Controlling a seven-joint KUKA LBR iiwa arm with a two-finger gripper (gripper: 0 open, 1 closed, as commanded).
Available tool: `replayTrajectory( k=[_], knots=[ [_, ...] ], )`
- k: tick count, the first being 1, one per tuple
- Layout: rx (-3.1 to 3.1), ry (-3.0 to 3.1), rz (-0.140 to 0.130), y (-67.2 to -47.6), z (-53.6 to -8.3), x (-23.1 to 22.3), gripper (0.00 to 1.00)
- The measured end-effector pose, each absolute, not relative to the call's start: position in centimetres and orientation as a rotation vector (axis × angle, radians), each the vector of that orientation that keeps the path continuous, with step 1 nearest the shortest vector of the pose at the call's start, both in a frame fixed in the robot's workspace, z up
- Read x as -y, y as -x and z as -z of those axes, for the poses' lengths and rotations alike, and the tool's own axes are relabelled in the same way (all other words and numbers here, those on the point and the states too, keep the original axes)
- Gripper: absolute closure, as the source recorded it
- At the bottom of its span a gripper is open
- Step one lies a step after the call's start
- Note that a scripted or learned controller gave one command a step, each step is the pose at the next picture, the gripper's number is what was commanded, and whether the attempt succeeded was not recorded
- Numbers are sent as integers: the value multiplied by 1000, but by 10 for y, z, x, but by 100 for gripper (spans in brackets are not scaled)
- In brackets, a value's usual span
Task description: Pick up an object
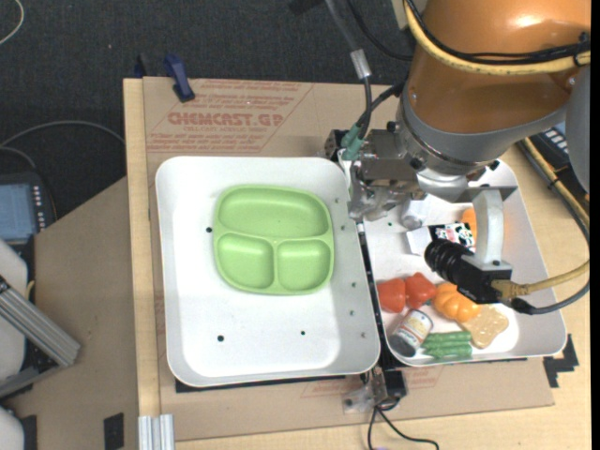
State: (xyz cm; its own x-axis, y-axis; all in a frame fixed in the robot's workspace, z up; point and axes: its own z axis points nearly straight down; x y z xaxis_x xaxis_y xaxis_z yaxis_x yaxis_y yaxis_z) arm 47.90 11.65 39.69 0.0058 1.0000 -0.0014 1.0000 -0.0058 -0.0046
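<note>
My gripper (377, 200) hangs low over the far left corner of the right bin (539, 340), close to the wall between the two bins. The large grey and orange wrist covers most of that bin's far half. Along the bin's near side lie a red pepper-like toy (397, 293), an orange toy (453, 303), a small tin (412, 329), a green bean pod (445, 347) and a tan bread slice (488, 326). A black-and-white spotted item (454, 235) lies further back, partly hidden by the arm.
The left bin (187, 251) holds a green divided plate (274, 239) in its far half. Both bins rest on a cardboard sheet (234, 111). Cables trail at the right and near the front edge.
</note>
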Motion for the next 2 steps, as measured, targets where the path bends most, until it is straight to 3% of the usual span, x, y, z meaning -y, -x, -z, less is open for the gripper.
replayTrajectory(
  k=[1,2],
  knots=[
    [2233,2215,19,-499,-480,-197,100],
    [2225,2221,6,-498,-486,-193,100]
  ],
)
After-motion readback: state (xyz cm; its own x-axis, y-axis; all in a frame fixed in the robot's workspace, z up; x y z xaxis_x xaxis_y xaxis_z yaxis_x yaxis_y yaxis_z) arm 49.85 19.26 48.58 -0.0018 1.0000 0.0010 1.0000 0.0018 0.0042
